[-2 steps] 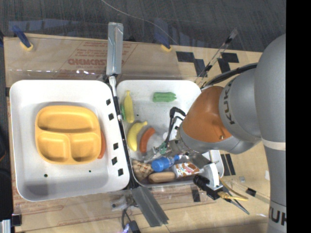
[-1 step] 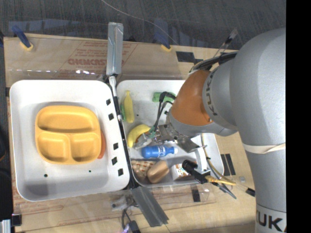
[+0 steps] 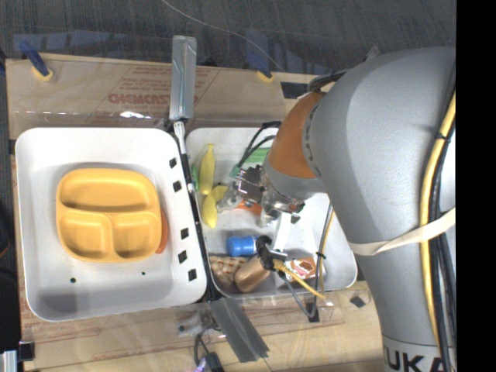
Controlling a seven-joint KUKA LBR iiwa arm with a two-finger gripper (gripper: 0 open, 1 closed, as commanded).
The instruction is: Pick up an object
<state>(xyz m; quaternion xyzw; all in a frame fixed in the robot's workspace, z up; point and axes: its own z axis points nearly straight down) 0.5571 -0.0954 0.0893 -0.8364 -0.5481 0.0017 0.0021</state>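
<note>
Where carpet shows, two white bins (image 3: 31,208) on cardboard (image 3: 93,91).

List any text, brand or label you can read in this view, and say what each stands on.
"UKA": white letters low on the arm's grey base, the brand name cut off at the frame edge.
Red print on the cardboard sheet behind the left bin: too blurred to read.
Nothing legible on the yellow divided tray, the blue cylinder or the bananas.
</note>
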